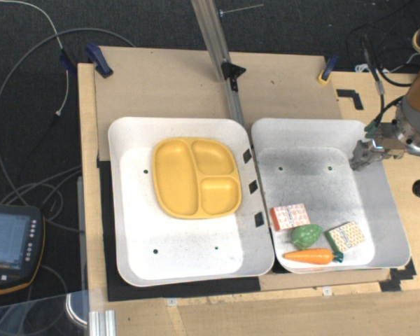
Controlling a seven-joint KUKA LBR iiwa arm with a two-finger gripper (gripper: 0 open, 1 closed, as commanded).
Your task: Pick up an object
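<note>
The wooden bench [168, 82] bears two shallow white bins. The left bin [133, 257] holds a yellow plastic three-compartment tray [196, 177]. The right bin [315, 180] has four small things clustered at its near edge: an orange toy carrot [308, 257] lying left to right, green tip to the right; a red-and-white carton [290, 216]; a patterned yellow box [346, 236]; and a green vegetable [306, 236]. The gripper [364, 152] sits over the right bin's far right rim, well apart from them.

Looks like a robotics lab to me. Plywood bench [196, 75] clamped at the corners, loose cables [28, 138] across dark carpet, and a teach pendant [10, 247] lying on the floor.
</note>
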